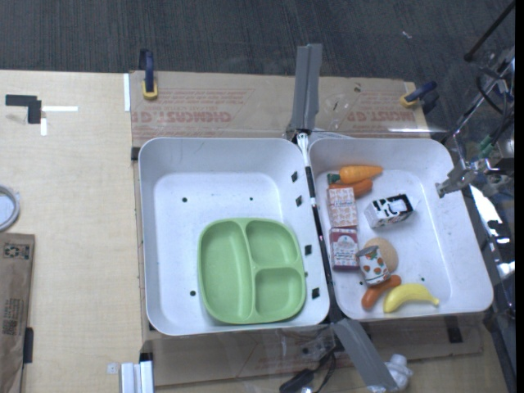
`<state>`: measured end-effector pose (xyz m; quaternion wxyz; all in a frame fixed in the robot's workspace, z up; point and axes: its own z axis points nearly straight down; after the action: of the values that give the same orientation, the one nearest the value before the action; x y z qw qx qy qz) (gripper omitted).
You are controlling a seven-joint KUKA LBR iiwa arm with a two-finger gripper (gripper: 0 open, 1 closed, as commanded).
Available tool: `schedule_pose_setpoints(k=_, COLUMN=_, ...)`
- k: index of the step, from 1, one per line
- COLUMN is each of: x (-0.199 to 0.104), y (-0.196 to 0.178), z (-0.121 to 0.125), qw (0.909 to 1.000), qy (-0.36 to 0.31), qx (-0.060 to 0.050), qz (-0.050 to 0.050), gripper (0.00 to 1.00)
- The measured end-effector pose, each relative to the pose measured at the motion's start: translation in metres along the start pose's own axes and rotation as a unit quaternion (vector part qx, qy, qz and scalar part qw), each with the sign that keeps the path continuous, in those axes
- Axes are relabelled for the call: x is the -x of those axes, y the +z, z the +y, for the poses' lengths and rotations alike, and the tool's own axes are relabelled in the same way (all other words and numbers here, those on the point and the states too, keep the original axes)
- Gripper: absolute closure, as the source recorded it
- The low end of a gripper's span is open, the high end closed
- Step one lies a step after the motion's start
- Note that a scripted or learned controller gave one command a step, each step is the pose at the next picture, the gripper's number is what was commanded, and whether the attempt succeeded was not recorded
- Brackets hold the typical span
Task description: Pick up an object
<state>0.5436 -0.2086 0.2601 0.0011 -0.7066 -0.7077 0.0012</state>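
In right bin (458,244), banana (411,298), carrot (360,173)

One fixed camera looks down at a slant on my surface (74,301), taking in both white bins (164,219) from some way off.

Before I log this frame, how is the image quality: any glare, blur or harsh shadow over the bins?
Camera view: lighting even and soft, shadows faint under the green divided plastic plate; the two white bins are bright but not blown out; the yellow toy banana and orange toy carrot are fairly sharp, small labels unreadable; right edge clutter looks murky.
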Motion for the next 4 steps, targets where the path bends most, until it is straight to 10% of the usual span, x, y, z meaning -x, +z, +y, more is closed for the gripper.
schedule_pose_setpoints(k=1, x=-0.03, y=0.145, z=0.013, qw=0.9987, qy=0.05, qx=0.008, qz=-0.001, gripper=0.0)
schedule_pose_setpoints(k=2, x=-0.01, y=0.108, z=0.042, qw=0.9943, qy=0.107, qx=0.001, qz=0.0, gripper=0.0)
schedule_pose_setpoints(k=3, x=-0.009, y=0.153, z=0.063, qw=0.9848, qy=0.173, qx=0.016, qz=0.002, gripper=0.0)
schedule_pose_setpoints(k=4, x=-0.019, y=0.154, z=-0.009, qw=0.9719, qy=0.235, qx=0.018, qz=0.0, gripper=0.0)
